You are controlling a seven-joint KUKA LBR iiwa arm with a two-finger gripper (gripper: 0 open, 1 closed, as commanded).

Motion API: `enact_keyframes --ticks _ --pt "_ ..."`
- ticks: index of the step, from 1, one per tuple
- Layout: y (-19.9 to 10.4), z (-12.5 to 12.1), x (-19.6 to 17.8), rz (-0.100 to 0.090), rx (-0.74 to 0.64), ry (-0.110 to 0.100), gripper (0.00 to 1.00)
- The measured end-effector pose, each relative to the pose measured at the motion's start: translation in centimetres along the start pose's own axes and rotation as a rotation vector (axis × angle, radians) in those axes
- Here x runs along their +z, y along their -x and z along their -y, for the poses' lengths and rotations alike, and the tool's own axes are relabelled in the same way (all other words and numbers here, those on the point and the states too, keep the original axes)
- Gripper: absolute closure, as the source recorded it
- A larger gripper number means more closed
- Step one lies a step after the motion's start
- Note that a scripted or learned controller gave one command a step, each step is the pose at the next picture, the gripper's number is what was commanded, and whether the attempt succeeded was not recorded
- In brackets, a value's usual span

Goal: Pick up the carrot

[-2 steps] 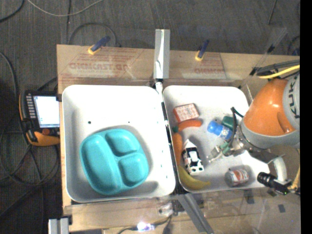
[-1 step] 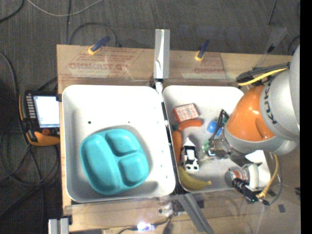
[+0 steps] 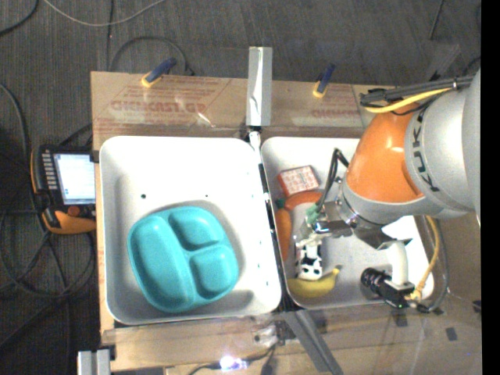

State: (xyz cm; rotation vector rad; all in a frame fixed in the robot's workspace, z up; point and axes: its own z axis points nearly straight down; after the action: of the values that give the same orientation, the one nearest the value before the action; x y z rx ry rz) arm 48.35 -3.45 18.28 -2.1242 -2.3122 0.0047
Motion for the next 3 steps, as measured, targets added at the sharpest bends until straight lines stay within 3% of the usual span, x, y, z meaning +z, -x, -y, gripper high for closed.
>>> enact_keyframes --ticks 1,3 --pt "0.5 0.0 -6.1 0.003 0.601 0.001 1.00" --pt "0.6 0.0 -7.7 0.011 0.599 -0.006 1.00"
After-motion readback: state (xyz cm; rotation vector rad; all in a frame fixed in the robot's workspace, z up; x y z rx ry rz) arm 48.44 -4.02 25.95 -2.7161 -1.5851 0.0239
